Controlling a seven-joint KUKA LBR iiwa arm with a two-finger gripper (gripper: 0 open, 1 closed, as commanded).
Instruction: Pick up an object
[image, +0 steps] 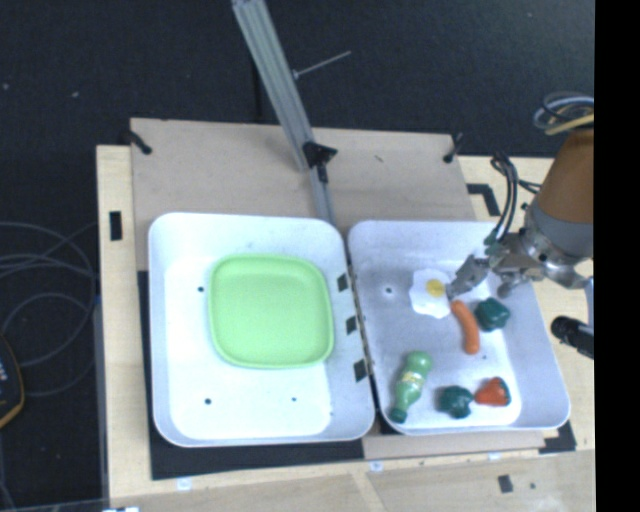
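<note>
Arm (565, 200) cut off at right edge, claw (485, 280) spread apart over sausage (466, 326), free floor in right bin (385, 260) near egg (431, 294)

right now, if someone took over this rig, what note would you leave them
Gripper: open, fingers spread, holding nothing, over the right bin just above the toys.
Right bin holds: fried egg, orange sausage beside it, dark green toy, green bottle, a second dark green piece and a red-orange piece.
Left bin holds a green plate.
Done: nothing picked yet.
Left: close on one object, likely the egg or sausage nearest the fingers, and lift it.
</note>
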